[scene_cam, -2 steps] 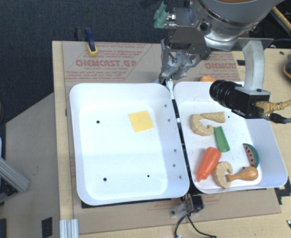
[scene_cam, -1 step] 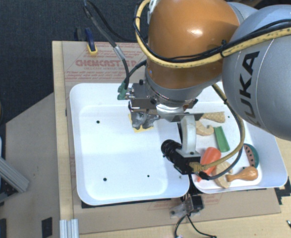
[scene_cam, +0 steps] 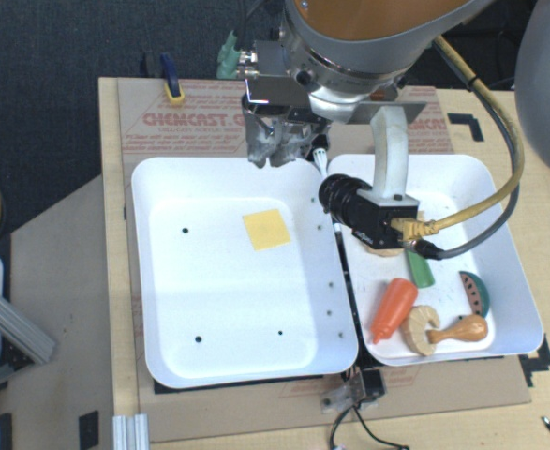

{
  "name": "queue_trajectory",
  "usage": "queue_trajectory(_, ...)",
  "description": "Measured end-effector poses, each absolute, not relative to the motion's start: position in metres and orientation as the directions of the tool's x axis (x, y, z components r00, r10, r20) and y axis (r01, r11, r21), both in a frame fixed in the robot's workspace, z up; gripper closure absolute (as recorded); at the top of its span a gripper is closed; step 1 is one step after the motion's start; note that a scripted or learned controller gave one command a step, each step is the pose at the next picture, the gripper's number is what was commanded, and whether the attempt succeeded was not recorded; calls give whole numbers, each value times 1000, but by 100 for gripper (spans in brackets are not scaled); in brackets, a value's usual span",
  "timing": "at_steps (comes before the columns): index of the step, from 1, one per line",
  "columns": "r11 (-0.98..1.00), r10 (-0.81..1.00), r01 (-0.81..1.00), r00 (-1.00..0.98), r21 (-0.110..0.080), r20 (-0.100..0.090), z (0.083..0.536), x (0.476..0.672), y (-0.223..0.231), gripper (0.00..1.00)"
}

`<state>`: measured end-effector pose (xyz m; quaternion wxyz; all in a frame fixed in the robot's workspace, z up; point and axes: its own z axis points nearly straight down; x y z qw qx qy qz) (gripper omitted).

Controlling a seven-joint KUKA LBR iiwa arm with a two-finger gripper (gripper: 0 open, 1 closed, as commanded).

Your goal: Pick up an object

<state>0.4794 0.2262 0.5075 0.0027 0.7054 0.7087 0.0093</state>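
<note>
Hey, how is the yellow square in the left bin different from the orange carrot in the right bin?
The yellow square is flat and four-cornered; the carrot is rounded, long and tapered. The square is pale yellow, the carrot orange with a green top. The square lies alone in the left bin, apart from anything; the carrot lies in the right bin close beside other toy foods. Both rest on white bin floors, and neither is between the gripper's fingers.

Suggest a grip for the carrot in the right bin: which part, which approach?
Take the carrot across its thick orange middle, coming straight down. It lies flat, slanted, green top toward the bin's centre. Set the gripper across its long axis, but it looks tight: a tan piece sits close on its right, so the upper body likely gives more room.
</note>
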Motion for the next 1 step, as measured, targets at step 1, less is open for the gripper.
queue_trajectory(1, 1, 1000, 1000, -1, 6, 3, 537, 479, 222, 100)
